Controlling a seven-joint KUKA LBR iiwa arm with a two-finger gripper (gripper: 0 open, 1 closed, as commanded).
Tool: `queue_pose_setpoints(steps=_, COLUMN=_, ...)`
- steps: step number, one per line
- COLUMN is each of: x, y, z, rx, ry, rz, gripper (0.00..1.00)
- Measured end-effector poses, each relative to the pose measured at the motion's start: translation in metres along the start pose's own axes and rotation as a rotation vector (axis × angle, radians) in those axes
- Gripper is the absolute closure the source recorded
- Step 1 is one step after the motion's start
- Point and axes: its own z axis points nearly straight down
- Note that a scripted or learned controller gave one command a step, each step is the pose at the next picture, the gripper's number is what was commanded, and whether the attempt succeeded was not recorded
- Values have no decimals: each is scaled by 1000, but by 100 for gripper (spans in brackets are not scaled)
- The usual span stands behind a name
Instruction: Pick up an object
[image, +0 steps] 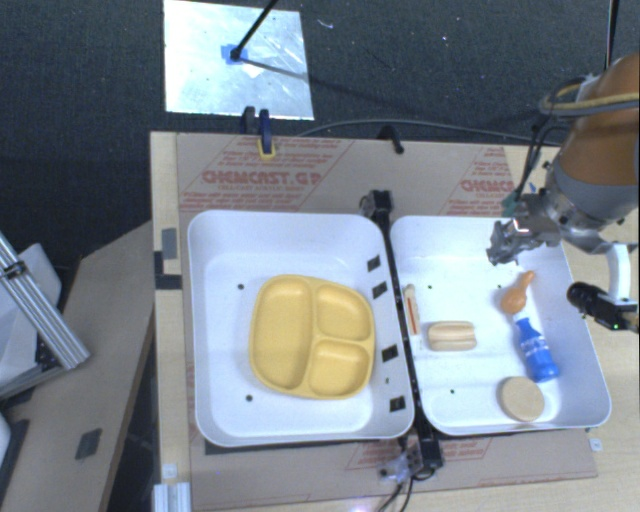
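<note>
The grey KUKA arm with its orange band reaches in from the right, and its two-finger gripper (507, 245) hangs over the far part of the right-hand shallow white bin (440, 245). Whether the claw is open or closed cannot be told; the tip reads as a dark, blurred cluster.

Candidates for pickup all lie in that right bin: a small tan pear-shaped toy with a thin neck (517, 292) just below the gripper, a blue plastic bottle with a white cap (535, 350) nearer the front, a round beige disc like a cookie (522, 399) at the front corner, a tan hot-dog-bun-shaped piece (450, 336) mid-bin, and a thin orange stick (411, 308) against the left wall. Nothing is seen in the gripper.

The left-hand white bin (220, 260) holds a yellow three-compartment plastic plate (311, 336).

Risks, as judged:
- The pear toy is rounded and tapered (likely to squirt out of a pinch taken off-centre).
- Pear and bottle lie close together; a descent between them could nudge both and seize neither.
- The stick hugs the bin wall, so a finger could strike the wall.
- The flat disc offers little height to grip.
</note>
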Motion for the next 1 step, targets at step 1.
queue_pose_setpoints(steps=1, x=51, y=-10, z=16, rx=7, ry=2, rz=-3, gripper=100)
